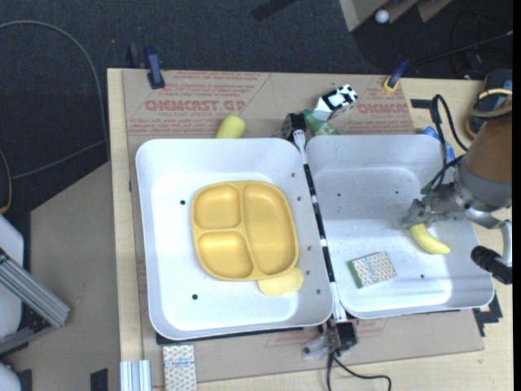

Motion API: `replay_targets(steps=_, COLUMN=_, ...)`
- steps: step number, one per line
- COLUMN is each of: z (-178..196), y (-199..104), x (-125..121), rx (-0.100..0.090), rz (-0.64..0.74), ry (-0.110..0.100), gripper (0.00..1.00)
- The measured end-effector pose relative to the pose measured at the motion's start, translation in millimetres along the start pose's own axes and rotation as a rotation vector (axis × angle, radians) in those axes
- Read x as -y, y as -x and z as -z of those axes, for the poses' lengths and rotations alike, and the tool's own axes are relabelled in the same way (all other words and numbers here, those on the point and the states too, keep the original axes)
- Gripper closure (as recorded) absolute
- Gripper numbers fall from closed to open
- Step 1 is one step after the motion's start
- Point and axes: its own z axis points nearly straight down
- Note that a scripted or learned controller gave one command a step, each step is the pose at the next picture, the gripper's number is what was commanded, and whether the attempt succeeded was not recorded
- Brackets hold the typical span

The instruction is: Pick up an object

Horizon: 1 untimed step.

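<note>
Small patterned flat packet [372, 269] sits lower-left of the yellow plastic banana [428, 239]. My gripper [429, 208] hangs just above the banana's stem end; finger state unreadable. Banana looks light, stiff, slippery: grab mid-body.

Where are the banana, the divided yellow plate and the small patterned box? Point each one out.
banana [429, 240]: camera view, middle of its curved body, right bin.
divided yellow plate [244, 229]: camera view, ridge where its three compartments meet, left bin.
small patterned box [372, 269]: camera view, centre of its top face, right bin.
</note>
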Motion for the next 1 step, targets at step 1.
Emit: replay_targets(steps=1, z=-10.3, y=-74.7, x=-26.6, rx=-0.001, rz=0.002, ry=-0.001, gripper=1.0)
